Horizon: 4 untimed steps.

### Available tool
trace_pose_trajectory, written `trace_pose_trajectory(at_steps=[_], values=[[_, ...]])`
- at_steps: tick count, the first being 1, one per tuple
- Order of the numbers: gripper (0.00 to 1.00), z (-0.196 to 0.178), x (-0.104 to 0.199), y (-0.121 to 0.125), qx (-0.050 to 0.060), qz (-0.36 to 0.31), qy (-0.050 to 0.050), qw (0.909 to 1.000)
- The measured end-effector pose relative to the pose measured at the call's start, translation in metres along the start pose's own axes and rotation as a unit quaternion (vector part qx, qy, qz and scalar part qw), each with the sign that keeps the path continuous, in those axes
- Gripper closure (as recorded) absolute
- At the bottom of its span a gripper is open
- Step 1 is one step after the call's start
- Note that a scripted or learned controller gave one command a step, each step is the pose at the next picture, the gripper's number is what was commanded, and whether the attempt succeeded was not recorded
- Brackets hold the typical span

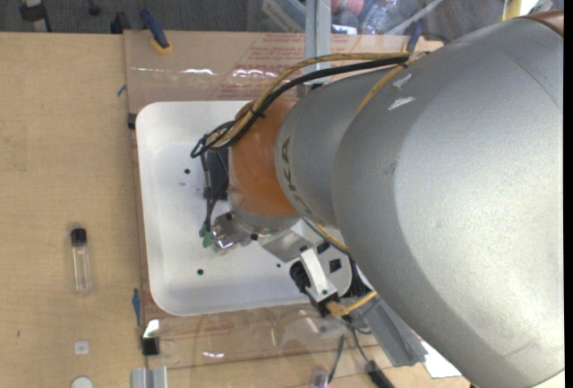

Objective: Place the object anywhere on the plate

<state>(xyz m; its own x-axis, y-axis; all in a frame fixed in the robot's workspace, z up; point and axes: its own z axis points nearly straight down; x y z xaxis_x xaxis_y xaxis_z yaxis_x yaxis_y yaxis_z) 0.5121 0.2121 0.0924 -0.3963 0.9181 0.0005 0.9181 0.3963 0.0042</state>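
The grey arm (430, 189) is the biggest thing here. It reaches in from the view's right and covers most of the bench on that side. Under it sits a white bin (166, 198). The bare part of the bin spreads out past the gripper toward the view's left, and also above and below it.

The orange band (255, 176) wraps the arm just behind the gripper. Black and yellow cables (269, 99) loop over the band from the far side.

The gripper (218, 238) hangs low over the bin floor, at the very tip of the arm. It points down and away, and the wrist hides its tip. I cannot tell if it is spread, pressed together, or pinching something.

A tiny green bit (206, 239) sticks out right at the gripper's left edge, touching it. It is too small to tell if it is the object or a part of the gripper.

The next move depends on which way the plate lies from the gripper. I cannot tell this, because the arm covers the bin floor behind and below the gripper. I guess the plate is somewhere under the arm.

A small glass vial (80, 259) lies on the wooden bench (54, 135), well apart from the gripper and outside the bin.
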Motion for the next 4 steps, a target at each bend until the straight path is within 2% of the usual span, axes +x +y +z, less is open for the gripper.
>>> trace_pose_trajectory(at_steps=[1,2,3,4], values=[[1.0,0.0,0.012,-0.022,-0.008,0.159,0.001,0.9873],[1.0,-0.06,-0.012,0.038,0.002,0.022,-0.001,0.9998],[0.0,-0.06,-0.011,0.038,0.002,0.021,-0.001,0.9998],[0.0,0.004,-0.017,0.038,-0.001,0.193,0.0,0.9812]])
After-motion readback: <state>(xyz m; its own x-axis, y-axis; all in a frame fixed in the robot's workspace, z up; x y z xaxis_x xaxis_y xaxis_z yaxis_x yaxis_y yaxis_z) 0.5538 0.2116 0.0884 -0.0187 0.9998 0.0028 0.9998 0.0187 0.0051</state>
